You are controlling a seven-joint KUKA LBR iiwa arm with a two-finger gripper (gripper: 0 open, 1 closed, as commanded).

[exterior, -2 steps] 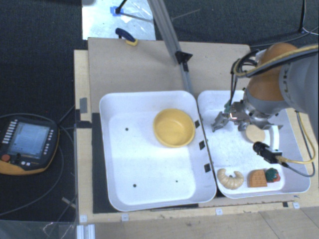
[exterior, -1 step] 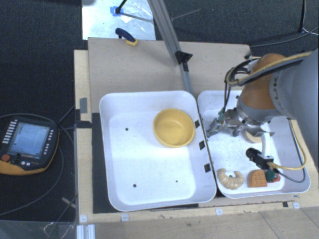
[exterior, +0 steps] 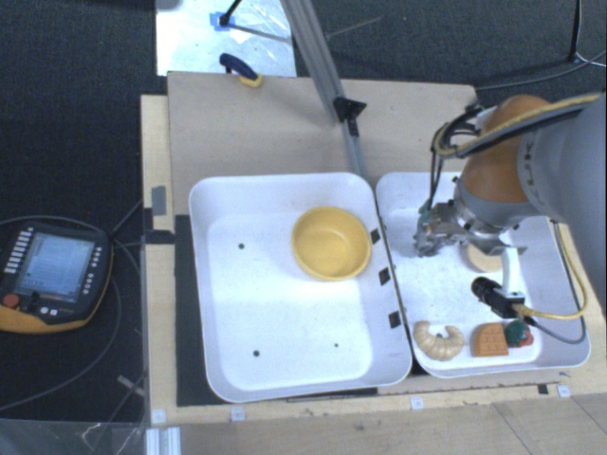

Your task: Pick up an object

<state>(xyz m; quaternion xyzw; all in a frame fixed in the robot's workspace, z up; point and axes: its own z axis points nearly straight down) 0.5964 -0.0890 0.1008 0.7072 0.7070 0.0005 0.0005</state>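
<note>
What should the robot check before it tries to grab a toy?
1. Toys within reach: the shrimp, orange block and green piece lie in the right bin: ok.
2. Hand over a toy: it hangs above bare floor: not ok.
3. Toy between fingers: none seen: not ok.
4. Fingers open: cannot tell.
5. Yellow bowl out of the way, in the left bin: ok.

Two white bins sit side by side on the worktop (exterior: 285, 121). The left bin (exterior: 228, 349) holds a yellow bowl (exterior: 330, 243) toward its two o'clock corner. Over the right bin (exterior: 417, 282), the hand (exterior: 429, 237) hangs low, with a croissant (exterior: 439, 339), an orange block (exterior: 489, 340) and a small green and red thing (exterior: 518, 334) near five o'clock.
</note>
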